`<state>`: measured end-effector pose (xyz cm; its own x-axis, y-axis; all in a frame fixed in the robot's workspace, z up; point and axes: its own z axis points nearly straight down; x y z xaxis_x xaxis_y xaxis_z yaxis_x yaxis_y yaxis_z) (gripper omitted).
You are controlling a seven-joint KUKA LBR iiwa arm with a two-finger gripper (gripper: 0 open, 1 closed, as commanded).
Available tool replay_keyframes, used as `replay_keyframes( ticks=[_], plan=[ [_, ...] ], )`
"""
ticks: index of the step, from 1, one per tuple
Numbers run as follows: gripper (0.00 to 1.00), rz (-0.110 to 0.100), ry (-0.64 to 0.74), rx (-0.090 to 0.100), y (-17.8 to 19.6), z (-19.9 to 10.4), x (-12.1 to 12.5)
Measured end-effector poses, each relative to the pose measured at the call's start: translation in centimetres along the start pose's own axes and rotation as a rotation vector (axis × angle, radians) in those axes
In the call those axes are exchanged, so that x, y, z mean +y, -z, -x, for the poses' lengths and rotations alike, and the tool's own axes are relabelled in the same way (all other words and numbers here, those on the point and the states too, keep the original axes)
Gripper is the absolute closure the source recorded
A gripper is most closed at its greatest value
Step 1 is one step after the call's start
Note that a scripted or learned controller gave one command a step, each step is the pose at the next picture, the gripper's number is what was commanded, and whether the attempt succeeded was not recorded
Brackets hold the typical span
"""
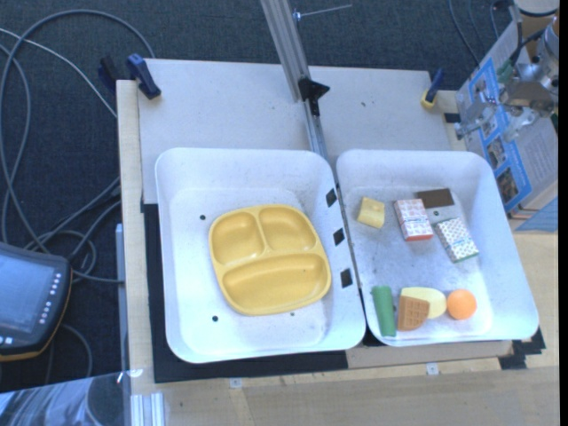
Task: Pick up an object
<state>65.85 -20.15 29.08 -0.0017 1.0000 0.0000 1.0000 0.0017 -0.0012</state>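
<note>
1. Look to the upper right: the arm's end, with the gripper [531, 71], sits off the bench beside a blue-patterned panel [497, 118], well apart from both bins. It's a tangle of grey parts up there, so you cannot tell whether the gripper is spread or closed.
2. Your pickable things all lie in the right bin [501, 229]. Along the back: a yellow block [371, 212], a red-and-white box [413, 219] and a brown block [435, 199] touching that box's far corner.
3. Just beside those, a green-speckled white box [456, 239] lies at a slant.
4. Along the near wall: a green cylinder [382, 310], a tan waffle-like piece [412, 312] leaning against a pale yellow piece [432, 301], then an orange ball [461, 304].
5. The left bin [182, 238] holds a yellow divided plate [269, 258], flat and roughly centred.
6. A metal pole [282, 25] slants down to the seam between the bins.
</note>
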Motion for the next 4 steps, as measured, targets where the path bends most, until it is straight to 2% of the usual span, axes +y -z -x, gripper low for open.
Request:
replay_keyframes(
  ticks=[1, 4],
  plan=[
    [0.0, 0.0, 0.0, -0.001, 0.0, 0.0, 0.0],
    [0.0, -0.007, -0.001, 0.002, -18.0, -0.7, -1.3]
  ],
)
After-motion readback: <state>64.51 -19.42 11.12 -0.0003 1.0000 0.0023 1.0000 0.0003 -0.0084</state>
